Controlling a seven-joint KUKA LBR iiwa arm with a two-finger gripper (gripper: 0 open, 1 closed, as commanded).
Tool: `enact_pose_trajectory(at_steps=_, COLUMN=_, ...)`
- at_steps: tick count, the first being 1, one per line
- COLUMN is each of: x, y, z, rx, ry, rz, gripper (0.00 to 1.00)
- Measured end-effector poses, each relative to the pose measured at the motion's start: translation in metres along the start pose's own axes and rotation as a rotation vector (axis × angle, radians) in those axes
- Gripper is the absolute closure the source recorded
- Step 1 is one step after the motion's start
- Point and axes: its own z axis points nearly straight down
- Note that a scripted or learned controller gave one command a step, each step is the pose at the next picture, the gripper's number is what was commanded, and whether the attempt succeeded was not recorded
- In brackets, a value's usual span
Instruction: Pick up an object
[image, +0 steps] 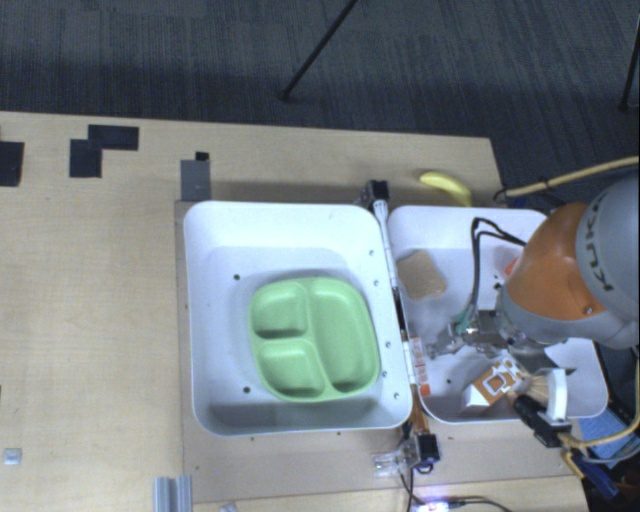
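Closest to the camera, at the near end of the right-hand bin, lies a small orange-and-white box. I take that as the thing to pick, since the hand hangs just beside it, a little farther in and toward the bin's inner wall. I cannot tell from this angle whether the hand is open or closed; the arm covers much of it, and nothing shows as held. To do this step well I would first make sure the hand is fully open, then bring it squarely over the box rather than beside it, turn the wrist so the grip crosses the box's shorter side, and come straight down slowly. The box looks to lie askew and could slide or tip away if nudged at one corner. I would close only once the box sits in the middle of the grip, then lift a little and check that it comes along. Farther in, a tan block rests near the inner wall, apart from the hand, a fair second choice. Across the divide a green plate lies in the left-hand bin, and a yellow thing sits on the surface beyond both bins.
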Motion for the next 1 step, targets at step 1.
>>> enact_pose_trajectory(at_steps=1, x=0.0035, y=-0.0020, z=0.0100, rx=0.003, ry=-0.005, rz=0.003, gripper=0.00)
